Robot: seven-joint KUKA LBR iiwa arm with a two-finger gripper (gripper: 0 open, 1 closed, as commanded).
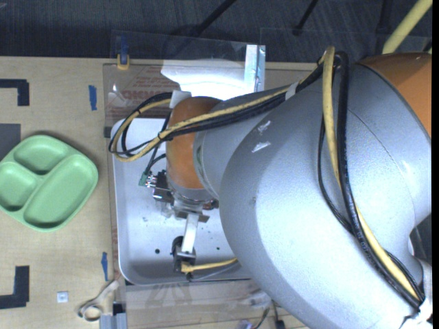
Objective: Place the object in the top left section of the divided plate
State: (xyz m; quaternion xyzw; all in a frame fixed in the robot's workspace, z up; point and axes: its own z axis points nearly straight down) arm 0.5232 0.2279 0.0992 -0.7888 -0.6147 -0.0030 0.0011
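Looming nearest the lens, the broad grey arm (322, 204) fills the right half of the view, its orange band (188, 142) showing above the wrist and again at the far right corner. Black and yellow cables (206, 115) run along it, looping out to the left over the bin before curling back to the wrist. Below the wrist, the two-finger gripper (184, 252) reaches down into the shallow white metal bin (134, 252), its tip close to the near wall; whether it is parted or closed cannot be told from this angle, and nothing can be made out between its tips. A yellow cable end lies just beside it along the bin's near edge. Small dark specks dot the bin floor to the left of the gripper. The green plastic divided plate (46, 182) sits on the tan wooden bench (55, 88) well to the left of the bin, apart from it, with three compartments. Which thing is to be placed cannot be told. Blue tape strips (92, 96) mark the bench near the bin's far left corner.
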